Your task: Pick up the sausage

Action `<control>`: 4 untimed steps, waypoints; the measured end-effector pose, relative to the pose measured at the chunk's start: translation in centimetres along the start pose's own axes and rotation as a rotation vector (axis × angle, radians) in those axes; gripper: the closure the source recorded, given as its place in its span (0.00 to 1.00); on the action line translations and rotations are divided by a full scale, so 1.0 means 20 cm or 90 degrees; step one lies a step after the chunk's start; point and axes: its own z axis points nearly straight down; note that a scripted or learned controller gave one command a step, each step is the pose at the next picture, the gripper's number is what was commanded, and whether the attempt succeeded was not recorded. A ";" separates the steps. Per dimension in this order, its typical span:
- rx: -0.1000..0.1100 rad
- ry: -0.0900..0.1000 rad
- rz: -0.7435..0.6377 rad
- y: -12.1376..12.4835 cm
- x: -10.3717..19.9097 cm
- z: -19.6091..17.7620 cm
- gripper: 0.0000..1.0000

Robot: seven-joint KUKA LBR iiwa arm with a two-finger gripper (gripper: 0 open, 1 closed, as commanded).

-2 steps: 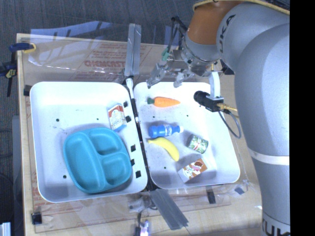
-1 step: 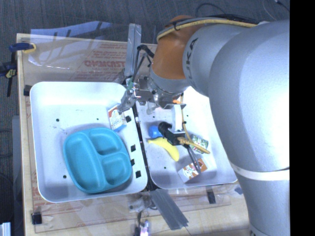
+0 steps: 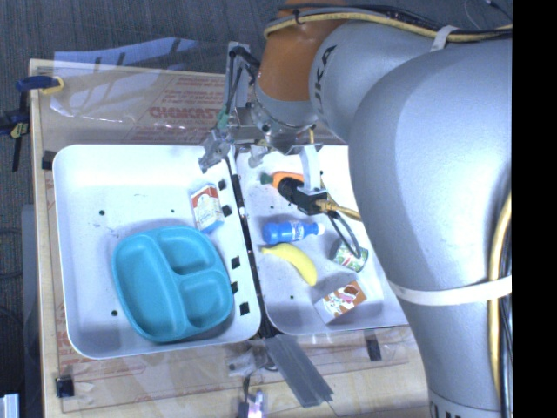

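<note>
A short orange piece (image 3: 282, 179), the only thing that looks like the sausage, lies at the back of the right bin (image 3: 383, 316). A black part of the arm covers some of it. My gripper (image 3: 233, 156) hangs over the back end of the wall between the two bins, a little left of the orange piece. Its fingers (image 3: 211, 158) are spread open and hold nothing.
The right bin also holds a blue bottle (image 3: 291, 231), a yellow banana (image 3: 297, 262), a green can (image 3: 349, 256) and a red-brown packet (image 3: 342, 300). In the left bin (image 3: 78, 233) are a blue divided plate (image 3: 173, 282) and a small red-and-white carton (image 3: 206, 207).
</note>
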 end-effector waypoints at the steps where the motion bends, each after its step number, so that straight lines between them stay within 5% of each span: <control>1: 0.001 0.000 0.032 -0.37 0.30 0.00 0.00; 2: 0.001 0.000 0.033 -0.37 0.30 0.00 0.00; 3: 0.001 0.000 0.048 -0.17 -0.08 0.00 0.00; 4: 0.001 0.000 0.045 -0.62 0.12 0.00 0.00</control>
